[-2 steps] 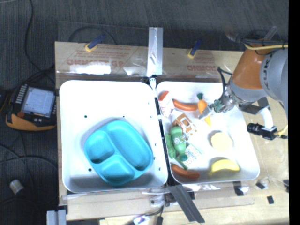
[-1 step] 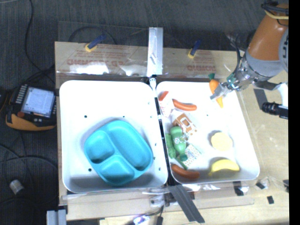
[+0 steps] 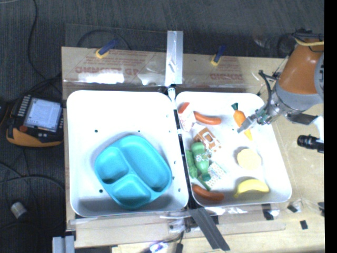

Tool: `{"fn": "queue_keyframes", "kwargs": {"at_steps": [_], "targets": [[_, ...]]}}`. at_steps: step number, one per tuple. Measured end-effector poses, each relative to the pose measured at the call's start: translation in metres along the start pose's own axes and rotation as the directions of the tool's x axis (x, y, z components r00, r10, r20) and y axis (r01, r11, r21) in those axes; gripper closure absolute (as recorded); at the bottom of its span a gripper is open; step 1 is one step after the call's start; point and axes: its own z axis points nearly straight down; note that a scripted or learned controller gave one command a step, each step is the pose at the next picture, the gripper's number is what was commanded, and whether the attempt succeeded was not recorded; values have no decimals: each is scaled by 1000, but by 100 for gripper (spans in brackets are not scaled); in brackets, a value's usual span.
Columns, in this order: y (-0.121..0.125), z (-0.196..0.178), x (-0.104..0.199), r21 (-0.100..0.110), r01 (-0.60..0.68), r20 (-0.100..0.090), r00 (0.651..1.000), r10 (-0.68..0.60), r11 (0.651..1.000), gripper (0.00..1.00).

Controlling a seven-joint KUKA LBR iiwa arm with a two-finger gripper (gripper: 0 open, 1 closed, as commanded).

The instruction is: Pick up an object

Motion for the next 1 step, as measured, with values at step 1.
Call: {"fn": "queue_keyframes", "kwargs": {"at_steps": [1], "targets": [[12,-50,20,-2,-91,-1,996,91,996,100]]}}
